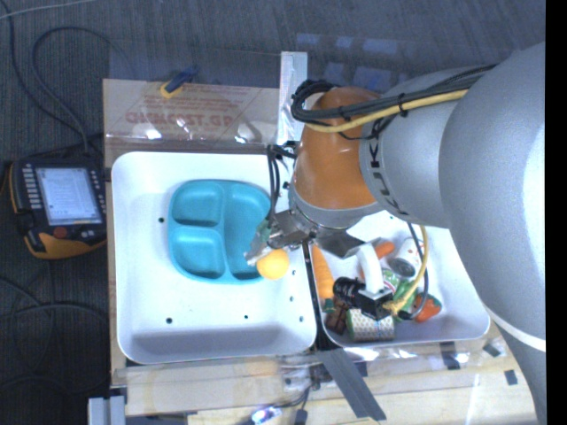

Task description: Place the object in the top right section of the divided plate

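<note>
We see the gripper (268, 242) over the blue divided plate's (208, 228) right edge in the left bin (142, 326), its fingers closed on a yellow ball (274, 264). We judge this the carrying step; next, release over the plate's top right section.

A round yellow object (274, 265) touches the blue divided plate's (213, 228) lower-right rim.

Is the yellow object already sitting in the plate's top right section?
No, the yellow object is at the blue divided plate's lower right edge, below the gripper.
</note>
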